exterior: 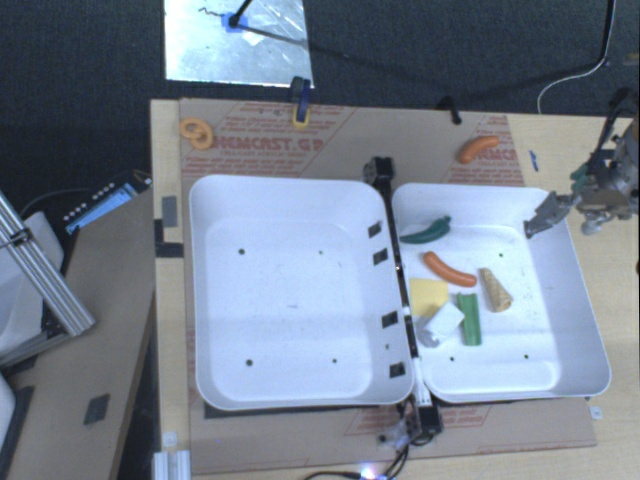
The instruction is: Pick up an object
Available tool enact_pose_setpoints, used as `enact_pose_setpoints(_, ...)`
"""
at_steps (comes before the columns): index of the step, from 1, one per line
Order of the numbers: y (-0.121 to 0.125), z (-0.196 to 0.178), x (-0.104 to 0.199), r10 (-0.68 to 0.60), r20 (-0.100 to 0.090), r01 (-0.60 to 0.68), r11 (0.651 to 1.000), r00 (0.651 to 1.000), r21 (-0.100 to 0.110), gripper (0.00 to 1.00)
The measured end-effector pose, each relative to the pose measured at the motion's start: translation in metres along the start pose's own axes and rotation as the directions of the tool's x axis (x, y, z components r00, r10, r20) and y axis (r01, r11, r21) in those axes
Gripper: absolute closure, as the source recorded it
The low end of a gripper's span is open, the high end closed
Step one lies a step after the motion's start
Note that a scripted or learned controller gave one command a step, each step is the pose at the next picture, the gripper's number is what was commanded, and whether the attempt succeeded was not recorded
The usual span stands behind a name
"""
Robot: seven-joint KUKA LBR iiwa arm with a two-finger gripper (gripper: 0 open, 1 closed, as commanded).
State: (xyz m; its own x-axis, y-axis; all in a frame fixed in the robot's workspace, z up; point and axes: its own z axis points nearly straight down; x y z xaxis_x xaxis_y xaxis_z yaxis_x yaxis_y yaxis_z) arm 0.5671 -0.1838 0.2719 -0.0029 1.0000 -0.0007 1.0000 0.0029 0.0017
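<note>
Gripper (pixel 545 218): over your right bin's (pixel 580 308) far-right rim, nothing visibly held; how far open, you cannot tell. Stock, clustered mid-bin for reach: pepper (pixel 425 232), sausage (pixel 449 269), cheese (pixel 429 295).

One camera sits high above my bench (pixel 330 133) and looks down at a slant. It is far enough back to see both white bins side by side, the left bin (pixel 290 293) and the right bin (pixel 530 363), plus dark floor (pixel 80 68) past the far edge. My arm (pixel 610 183) comes in from the right side of the picture.
</note>
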Motion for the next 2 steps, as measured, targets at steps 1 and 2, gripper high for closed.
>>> enact_pose_setpoints(1, -0.003, 0.09, 0.091, -0.009, -0.006, 0.009, 1.0, 1.0, 0.008, 0.0)
enact_pose_setpoints(2, -0.067, 0.17, 0.068, -0.003, 0.0, 0.003, 1.0, 1.0, -0.015, 0.0)
